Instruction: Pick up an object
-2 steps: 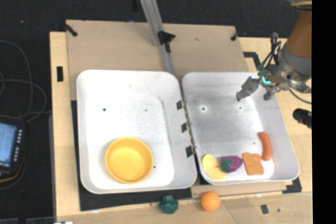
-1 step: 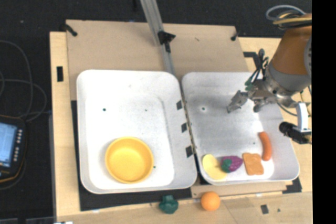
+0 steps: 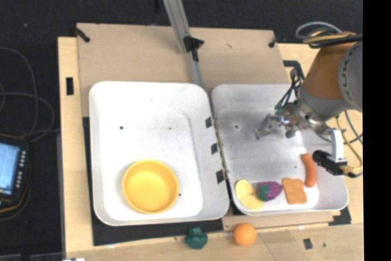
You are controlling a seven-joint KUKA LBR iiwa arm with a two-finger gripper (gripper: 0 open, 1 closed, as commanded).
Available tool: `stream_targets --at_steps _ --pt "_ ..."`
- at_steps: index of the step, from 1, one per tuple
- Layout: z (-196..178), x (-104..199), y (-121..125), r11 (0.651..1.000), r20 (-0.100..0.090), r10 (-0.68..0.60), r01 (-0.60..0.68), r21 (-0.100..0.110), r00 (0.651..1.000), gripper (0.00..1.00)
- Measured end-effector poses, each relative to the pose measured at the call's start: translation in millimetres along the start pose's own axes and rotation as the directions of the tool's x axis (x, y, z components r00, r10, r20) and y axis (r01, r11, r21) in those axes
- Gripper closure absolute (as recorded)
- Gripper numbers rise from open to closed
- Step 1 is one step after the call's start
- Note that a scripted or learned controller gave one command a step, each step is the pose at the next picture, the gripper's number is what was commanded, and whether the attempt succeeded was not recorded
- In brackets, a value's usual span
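My gripper (image 3: 265, 129) hangs over the middle of the right bin (image 3: 244, 107), fingers spread open with nothing between them. Along that bin's near edge lie a pale yellow round piece (image 3: 244, 194), a purple and green toy (image 3: 267, 191) and an orange block (image 3: 294, 191). An orange-red carrot-like stick (image 3: 309, 169) lies at the right side, below and right of the gripper. A yellow bowl (image 3: 150, 186) sits in the near part of the left bin (image 3: 140, 113).
An orange ball (image 3: 244, 234) and a small green object (image 3: 196, 238) lie on the bench in front of the bins. A slanted metal rod (image 3: 174, 6) rises behind the bins. A handheld screen (image 3: 11, 171) sits at the far left.
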State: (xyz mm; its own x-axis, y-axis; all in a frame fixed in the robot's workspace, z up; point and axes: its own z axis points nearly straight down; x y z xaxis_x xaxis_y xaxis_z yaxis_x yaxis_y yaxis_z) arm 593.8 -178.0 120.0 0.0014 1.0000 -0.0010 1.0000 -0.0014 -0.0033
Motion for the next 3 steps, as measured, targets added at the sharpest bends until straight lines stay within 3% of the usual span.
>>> stream_targets --at_steps 1,2,3 --pt "19.9 -1.0 0.1 1.0 0.001 0.0 0.0 -0.002 1.0 0.0" --pt "7.4 -1.9 1.2 1.0 0.001 0.003 -0.003 -0.007 1.0 1.0" --pt "-45.6 -12.6 -0.2 1.0 0.001 -0.001 0.001 -0.005 1.0 1.0"
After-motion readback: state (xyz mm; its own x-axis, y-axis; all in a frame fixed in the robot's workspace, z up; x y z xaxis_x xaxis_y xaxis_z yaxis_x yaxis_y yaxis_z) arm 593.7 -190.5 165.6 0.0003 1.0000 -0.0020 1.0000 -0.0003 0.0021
